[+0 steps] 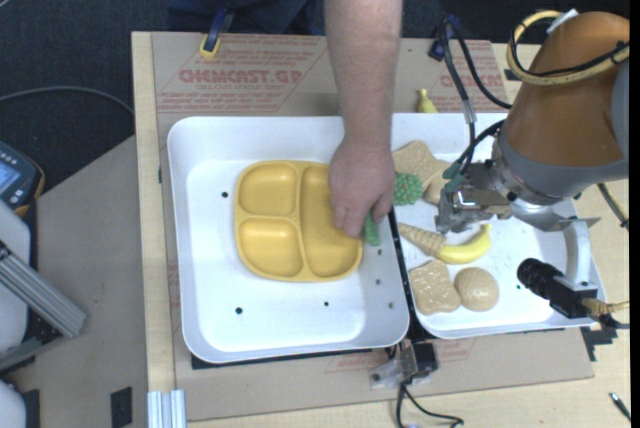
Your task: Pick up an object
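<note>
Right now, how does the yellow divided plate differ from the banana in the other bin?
The yellow plate is broad, flat and split into compartments; the banana is small, curved and solid. The plate lies in the left bin under a person's hand; the banana lies in the right bin below the gripper. Both are yellow.

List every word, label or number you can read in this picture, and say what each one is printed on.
"CHEMCAST G P": red print on the brown board under the bins, at its far edge; the last letters are uncertain.
A smaller red line just beneath it on the same board: too blurred to read.
Faint red print on the board's near edge, below the left bin: too blurred to read.
Nothing else carries legible text.
</note>
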You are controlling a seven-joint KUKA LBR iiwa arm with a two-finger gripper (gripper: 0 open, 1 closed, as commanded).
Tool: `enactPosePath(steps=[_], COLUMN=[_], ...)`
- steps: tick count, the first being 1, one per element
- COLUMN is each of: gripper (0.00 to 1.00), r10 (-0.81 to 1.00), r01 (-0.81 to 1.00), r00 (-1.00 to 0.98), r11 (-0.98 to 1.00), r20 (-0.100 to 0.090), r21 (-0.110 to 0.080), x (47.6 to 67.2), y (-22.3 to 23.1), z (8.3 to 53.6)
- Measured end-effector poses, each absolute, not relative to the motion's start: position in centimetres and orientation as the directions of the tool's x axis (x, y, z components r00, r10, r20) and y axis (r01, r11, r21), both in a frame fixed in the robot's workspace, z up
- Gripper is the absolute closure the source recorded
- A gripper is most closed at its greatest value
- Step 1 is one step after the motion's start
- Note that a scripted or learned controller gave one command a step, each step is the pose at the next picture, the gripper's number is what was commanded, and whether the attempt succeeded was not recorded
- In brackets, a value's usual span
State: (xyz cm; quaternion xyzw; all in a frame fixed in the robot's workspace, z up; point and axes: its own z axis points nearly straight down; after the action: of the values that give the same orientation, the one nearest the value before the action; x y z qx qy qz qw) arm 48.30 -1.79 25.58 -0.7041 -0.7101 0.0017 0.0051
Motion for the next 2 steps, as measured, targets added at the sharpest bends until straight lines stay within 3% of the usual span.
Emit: enactPosePath(steps=[1, 2], gripper=[1.0, 1.0], r10=[1.0, 1.0], r01=[1.0, 1.0], r00=[-0.008, -0.011], r11=[0.008, 0.011], r20=[0.002, 0.003], r21=[0.004, -0.008], x=[51.7, 47.6], y=[4.8, 14.0], z=[28.4, 25.0])
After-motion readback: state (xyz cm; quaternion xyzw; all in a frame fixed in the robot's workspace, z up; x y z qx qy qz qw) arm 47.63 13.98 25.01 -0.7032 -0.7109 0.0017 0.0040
